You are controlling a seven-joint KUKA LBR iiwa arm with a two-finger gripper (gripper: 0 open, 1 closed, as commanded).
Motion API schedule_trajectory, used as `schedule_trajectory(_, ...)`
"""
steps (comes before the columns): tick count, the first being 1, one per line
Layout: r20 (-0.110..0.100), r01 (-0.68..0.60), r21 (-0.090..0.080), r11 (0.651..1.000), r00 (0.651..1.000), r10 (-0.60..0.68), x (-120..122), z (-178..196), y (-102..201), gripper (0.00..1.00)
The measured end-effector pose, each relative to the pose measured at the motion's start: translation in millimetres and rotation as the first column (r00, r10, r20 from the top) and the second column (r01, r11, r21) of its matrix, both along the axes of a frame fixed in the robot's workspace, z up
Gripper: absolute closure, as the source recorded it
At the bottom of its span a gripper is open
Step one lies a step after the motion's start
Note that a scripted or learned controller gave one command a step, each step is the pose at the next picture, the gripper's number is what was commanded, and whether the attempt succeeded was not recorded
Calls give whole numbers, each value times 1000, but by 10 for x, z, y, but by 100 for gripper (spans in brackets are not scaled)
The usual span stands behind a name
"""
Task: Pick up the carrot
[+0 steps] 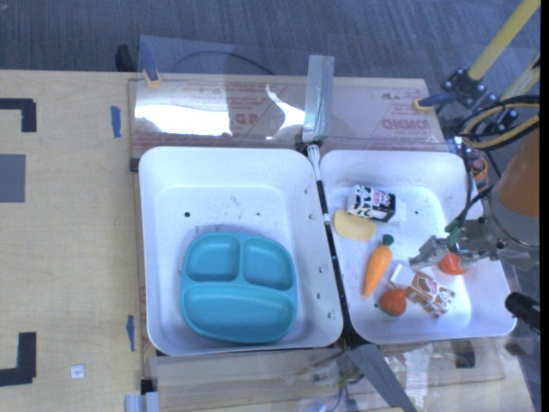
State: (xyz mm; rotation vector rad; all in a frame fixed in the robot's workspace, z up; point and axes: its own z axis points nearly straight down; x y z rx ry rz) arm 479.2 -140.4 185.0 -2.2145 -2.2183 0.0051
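The carrot (pixel 377 269) lies in the right bin (pixel 446 172), lower middle of the frame. It tapers in smooth orange plastic, with its green stub toward the upper right and its point toward the lower left. The end effector (pixel 433 251) hangs just to the right of it, low over the bin floor, and its grey fingers look parted with nothing between them, so the carrot is not yet held.

To do this step well, I judge the end effector should shift left until it is centred over the thicker upper half of the carrot. The fingers should close across the narrow width, not along the length, since the taper and slick skin could let it squirt out.

Clutter is close:
- A pale yellow rounded piece (pixel 355 226) sits just above the carrot.
- A black and white patterned carton (pixel 372 202) lies above that.
- A small red tomato-like ball (pixel 393 302) sits near the carrot's tip.
- A brown and white printed packet (pixel 431 293) lies to the right of the ball.
- A red-orange piece (pixel 451 264) shows beside the fingers.

The left bin (pixel 171 178) is matte white and holds a glossy teal divided plate (pixel 238 320). Both bins rest on the pale wood table (pixel 69 230).
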Motion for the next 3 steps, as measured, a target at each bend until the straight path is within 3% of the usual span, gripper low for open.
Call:
schedule_trajectory(1, -1, -194, 2, 981, 981, 194, -17, -506, 487, 0)
schedule_trajectory(2, 11, -248, -4, 969, 969, 248, 968, -976, 357, 0)
schedule_trajectory(3, 7, -200, -3, 980, 980, 200, 1060, -900, 203, 0)
